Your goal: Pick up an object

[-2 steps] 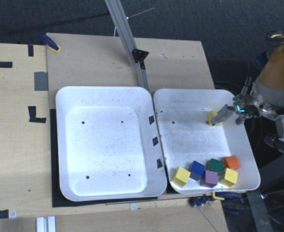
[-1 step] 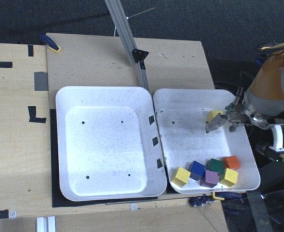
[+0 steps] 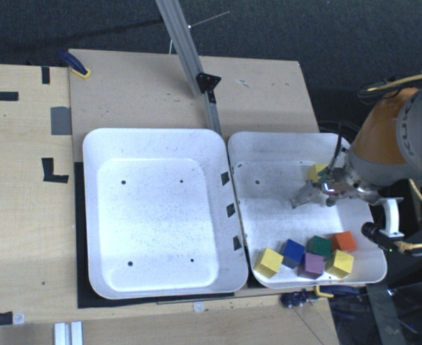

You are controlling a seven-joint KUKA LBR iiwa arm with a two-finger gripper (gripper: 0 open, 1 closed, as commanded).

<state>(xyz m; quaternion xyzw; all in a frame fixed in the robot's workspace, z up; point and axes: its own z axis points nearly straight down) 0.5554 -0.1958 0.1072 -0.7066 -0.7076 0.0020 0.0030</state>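
progress looks early, operator: nothing in the camera view shows a block lifted or gripped yet. your tool [image 3: 318, 191] sits low in the right bin [image 3: 268, 157], toward the three o'clock side of that bin's floor, with the arm [image 3: 390, 146] coming in from three o'clock. whether the tool is apart or together you cannot tell from this slant; a grey shape trails from it toward nine o'clock, but it is too blurred to read.

just beside the tool, at its twelve o'clock, a small yellow block [image 3: 317, 171] peeks out, partly covered. you could judge that to be the target, though contact cannot be confirmed.

the other candidates lie clustered along the bin's six o'clock edge, apart from the tool: a yellow cube [image 3: 269, 261], a blue cube [image 3: 292, 252], a green cube [image 3: 318, 246], a purple cube [image 3: 313, 264], an orange cube [image 3: 345, 241] and a second yellow one [image 3: 342, 263]. the left bin [image 3: 99, 192] lies at nine o'clock on the counter [image 3: 24, 214].

what is left, by this reading: securing a block and raising it free of the bin.
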